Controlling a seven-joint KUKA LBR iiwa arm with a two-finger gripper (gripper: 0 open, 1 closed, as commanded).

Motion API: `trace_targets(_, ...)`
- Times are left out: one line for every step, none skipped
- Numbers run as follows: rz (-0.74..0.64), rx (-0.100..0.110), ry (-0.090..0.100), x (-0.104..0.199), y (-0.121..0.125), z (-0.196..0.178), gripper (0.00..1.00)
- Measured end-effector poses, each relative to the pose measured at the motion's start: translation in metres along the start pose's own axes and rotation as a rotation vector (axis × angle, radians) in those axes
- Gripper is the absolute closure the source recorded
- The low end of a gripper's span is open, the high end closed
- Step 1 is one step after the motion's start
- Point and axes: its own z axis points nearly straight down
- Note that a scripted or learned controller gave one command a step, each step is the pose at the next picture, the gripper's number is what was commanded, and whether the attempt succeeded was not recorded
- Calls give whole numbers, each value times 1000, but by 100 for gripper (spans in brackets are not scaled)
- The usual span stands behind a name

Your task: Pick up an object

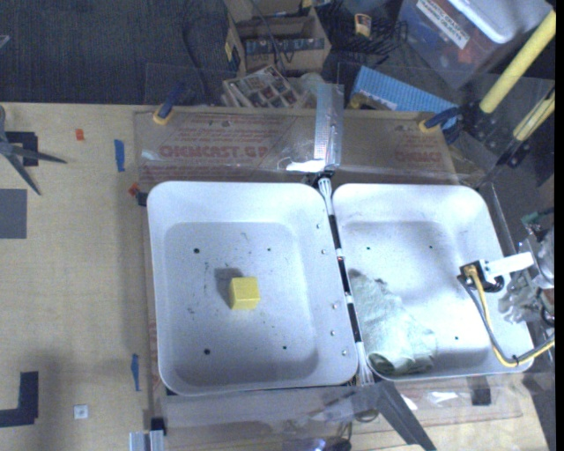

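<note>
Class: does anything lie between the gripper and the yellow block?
Yes. A crumpled cloth in the right bin lies roughly between the gripper and the yellow block, as do the bins' adjoining rims.

Red print on clear plastic sheet [231, 150], well up-left of gripper [527, 298]: approx. "…CAST G.P", start unclear. Red print on second clear sheet [414, 155], up-left but nearer gripper: too blurred. White slanted label [441, 22], far above: illegible.

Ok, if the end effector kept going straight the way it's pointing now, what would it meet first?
Likely the right bin, at its white right wall, though depth is unclear. The end effector seems to point down there; the crumpled cloth lies further left.
</note>
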Motion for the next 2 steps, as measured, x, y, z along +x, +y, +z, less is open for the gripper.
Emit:
trace_targets(0,0,0,0,0,0,0)
trace_targets(-1,1,-1,0,0,-9,100)
